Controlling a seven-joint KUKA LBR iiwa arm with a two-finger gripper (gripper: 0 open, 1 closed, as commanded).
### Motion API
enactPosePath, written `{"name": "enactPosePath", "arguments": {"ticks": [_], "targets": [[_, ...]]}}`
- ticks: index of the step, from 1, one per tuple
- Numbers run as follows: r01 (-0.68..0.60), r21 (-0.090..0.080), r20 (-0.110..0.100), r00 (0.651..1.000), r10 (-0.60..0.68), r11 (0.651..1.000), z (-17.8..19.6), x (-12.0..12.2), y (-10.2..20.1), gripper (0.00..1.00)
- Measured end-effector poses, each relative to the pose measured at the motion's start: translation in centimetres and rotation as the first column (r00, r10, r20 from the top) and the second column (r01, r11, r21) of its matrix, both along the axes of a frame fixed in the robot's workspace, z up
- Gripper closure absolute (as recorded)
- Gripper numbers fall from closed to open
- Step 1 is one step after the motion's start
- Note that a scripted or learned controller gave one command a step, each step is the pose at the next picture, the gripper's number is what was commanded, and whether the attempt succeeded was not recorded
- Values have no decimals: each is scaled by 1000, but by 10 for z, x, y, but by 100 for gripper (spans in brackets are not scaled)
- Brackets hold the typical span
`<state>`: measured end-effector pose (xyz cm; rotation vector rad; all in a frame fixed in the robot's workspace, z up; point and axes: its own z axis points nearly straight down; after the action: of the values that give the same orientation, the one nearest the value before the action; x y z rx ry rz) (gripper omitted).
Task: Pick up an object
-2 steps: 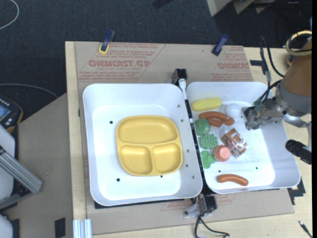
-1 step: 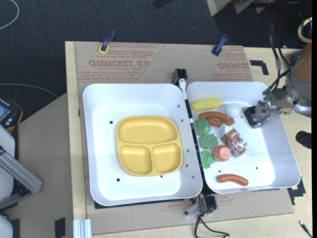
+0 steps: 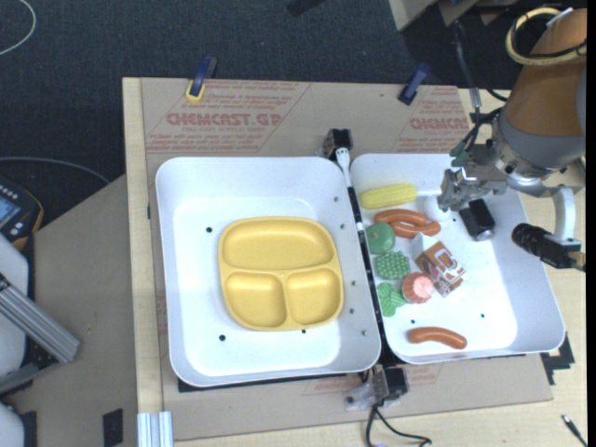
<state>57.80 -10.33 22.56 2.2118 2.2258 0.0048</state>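
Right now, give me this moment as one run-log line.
task: pick object | gripper: over right bin, near corn | held: nothing seen | left bin: yellow tray

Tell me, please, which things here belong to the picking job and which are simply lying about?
Belonging to the job:
- two-finger gripper
- yellow toy corn cob
- two orange toy sausages
- green toy vegetables
- pink round toy
- brown and white block

Lying about:
- yellow three-compartment plastic plate
- blue clamps
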Motion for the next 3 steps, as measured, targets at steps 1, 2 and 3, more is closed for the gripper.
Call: {"name": "enactPosePath", "arguments": {"ticks": [1,2,3], "targets": [[-1,1,0,1000,1,1000,8,23,57,100],[1,0,-1,1000,-1,1000,-5,49,108,100],[1,1,0,1000,-1,1000,8,63,161,100]]}}
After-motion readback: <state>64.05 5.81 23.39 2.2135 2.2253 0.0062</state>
